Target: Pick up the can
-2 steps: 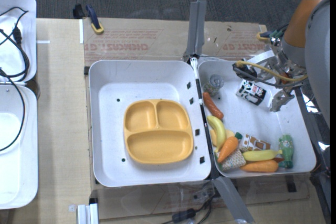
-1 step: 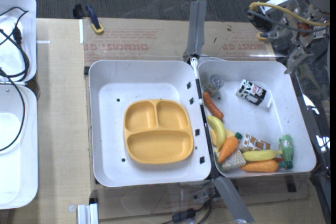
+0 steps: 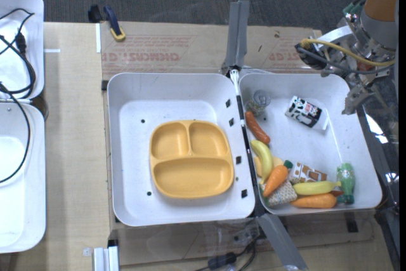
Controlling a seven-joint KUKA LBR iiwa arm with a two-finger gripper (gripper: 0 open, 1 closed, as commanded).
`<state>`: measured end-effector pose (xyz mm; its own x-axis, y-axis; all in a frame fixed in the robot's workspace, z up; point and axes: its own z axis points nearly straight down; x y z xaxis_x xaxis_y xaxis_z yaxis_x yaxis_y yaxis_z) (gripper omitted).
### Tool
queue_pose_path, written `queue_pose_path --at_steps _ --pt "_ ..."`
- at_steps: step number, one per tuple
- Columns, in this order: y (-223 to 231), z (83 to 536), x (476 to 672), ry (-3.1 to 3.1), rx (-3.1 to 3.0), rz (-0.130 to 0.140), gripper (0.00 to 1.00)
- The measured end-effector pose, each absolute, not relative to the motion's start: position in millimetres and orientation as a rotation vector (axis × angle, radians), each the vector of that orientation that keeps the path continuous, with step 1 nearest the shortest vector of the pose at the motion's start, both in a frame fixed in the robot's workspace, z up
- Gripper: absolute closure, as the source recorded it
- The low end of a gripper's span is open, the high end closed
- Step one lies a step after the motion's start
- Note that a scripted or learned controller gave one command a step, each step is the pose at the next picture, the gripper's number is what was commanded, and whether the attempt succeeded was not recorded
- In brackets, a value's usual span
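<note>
In the right bin (image 3: 355,136), near its far-left corner, we see the can (image 3: 259,100) lying apart from the sausage (image 3: 257,128), gripper (image 3: 355,95) state unclear, so we'd cross over and descend straight, avoiding the divider.
</note>
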<state>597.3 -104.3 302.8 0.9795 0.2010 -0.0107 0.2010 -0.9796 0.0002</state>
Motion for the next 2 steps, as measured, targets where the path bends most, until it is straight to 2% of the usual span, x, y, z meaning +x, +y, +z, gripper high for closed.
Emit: queue_pose_path --at_steps 1,2 --pt "-3.5 185.8 603.6 0.428 3.112 -0.016 0.0" --pt "-4.5 186.8 603.9 0.425 3.112 -0.014 0.0"
